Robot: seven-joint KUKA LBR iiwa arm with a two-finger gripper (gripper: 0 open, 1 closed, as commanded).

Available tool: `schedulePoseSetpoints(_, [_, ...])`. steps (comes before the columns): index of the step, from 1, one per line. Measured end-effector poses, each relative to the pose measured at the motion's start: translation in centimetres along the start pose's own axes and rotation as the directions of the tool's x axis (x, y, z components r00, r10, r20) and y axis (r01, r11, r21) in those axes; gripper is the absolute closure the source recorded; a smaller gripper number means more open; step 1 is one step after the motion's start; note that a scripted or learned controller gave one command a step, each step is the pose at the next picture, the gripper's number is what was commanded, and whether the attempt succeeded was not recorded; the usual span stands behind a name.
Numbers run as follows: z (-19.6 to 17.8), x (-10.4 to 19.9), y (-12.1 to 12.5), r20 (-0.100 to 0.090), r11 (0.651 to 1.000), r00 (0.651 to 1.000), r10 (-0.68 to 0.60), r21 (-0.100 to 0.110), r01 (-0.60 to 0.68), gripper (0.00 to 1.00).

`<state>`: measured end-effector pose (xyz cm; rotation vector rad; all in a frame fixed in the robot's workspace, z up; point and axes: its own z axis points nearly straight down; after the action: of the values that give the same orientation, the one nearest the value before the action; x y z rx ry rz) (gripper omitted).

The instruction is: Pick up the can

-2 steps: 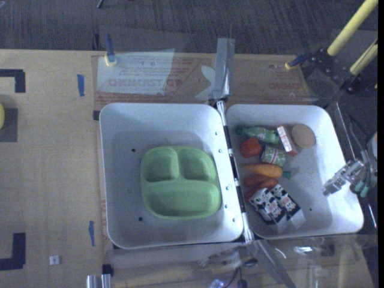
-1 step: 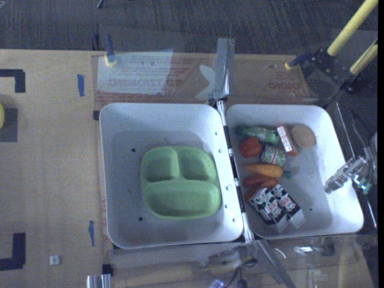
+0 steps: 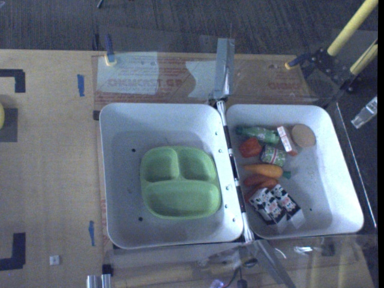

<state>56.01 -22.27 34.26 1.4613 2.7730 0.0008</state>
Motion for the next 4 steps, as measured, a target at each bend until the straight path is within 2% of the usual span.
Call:
schedulePoseSetpoints(1, [3.4,-3.4,6.5,0.0,0.998,0.998,0.068,0.0,-0.068,1.0])
schedulePoseSetpoints(2, [4.1,1.3,-2.1,-0.003,0.973,0.973,-0.229,0.0,0.229,1.0])
schedulePoseSetpoints(3, [-6.9,-4.9,7.2,0.006,0.866,0.866,-0.499,-0.002,0.499,1.0])
schedulePoseSetpoints(4, [2.8,-0.7,2.4,-0.001,0.925,0.925,-0.381,-0.001,0.381,1.0])
